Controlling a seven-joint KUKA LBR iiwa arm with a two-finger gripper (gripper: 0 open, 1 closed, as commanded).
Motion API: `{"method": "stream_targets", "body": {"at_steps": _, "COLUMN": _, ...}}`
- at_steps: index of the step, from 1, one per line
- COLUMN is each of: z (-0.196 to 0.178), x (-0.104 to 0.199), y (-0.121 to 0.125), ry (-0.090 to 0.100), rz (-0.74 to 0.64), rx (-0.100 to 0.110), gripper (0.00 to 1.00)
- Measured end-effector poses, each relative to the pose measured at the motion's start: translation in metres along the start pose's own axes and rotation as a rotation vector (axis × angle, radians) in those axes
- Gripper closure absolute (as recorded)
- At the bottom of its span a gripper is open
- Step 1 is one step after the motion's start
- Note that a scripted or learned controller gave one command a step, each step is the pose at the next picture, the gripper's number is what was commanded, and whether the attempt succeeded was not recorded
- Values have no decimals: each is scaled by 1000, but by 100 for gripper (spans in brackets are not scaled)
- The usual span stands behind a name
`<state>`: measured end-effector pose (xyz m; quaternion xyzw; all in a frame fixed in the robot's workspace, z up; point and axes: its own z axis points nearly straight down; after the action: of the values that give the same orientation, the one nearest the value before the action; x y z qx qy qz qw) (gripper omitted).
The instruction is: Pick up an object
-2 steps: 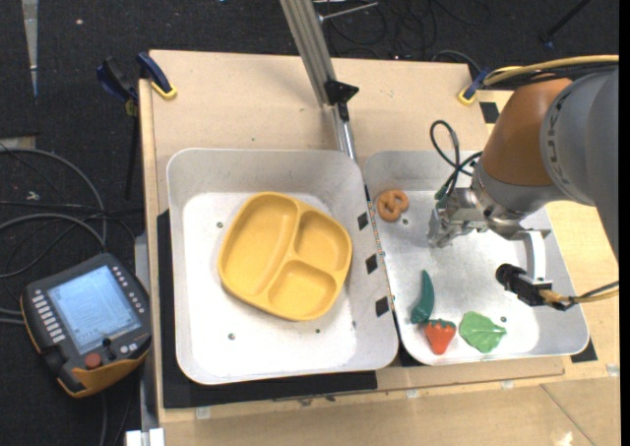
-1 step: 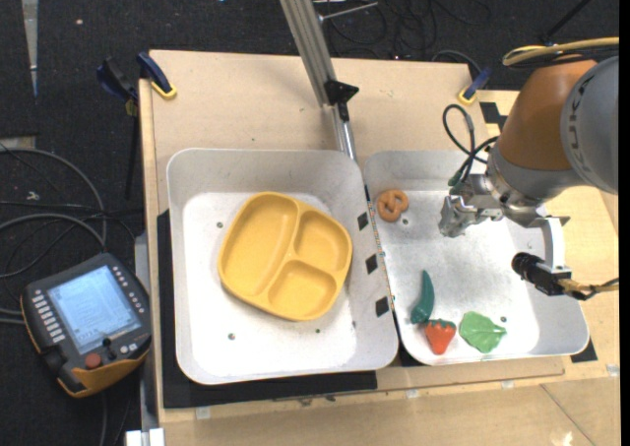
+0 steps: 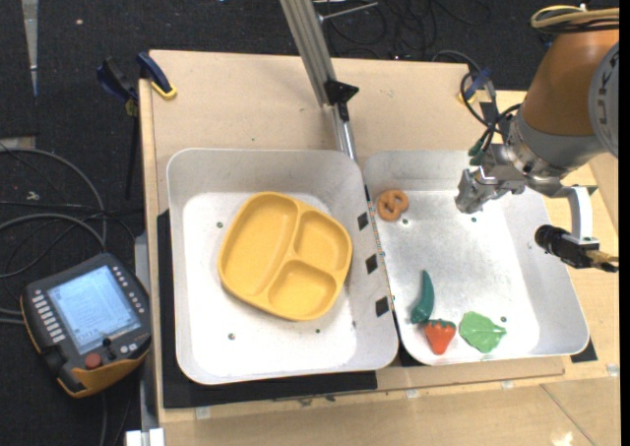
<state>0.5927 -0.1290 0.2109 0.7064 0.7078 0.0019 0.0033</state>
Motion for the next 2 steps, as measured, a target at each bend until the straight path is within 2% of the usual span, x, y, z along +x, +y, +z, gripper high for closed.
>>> {"method": "stream_targets", "body": {"at_steps": 1, "z": -48, "x": 0, "y": 2, "ry": 0, "rz": -1, "rx": 0, "gripper": 100}}
{"method": "stream_targets", "body": {"at_steps": 2, "z": -54, "x": 55, "y": -9, "ry": 4, "rz": -6, "rx": 7, "gripper": 100}}
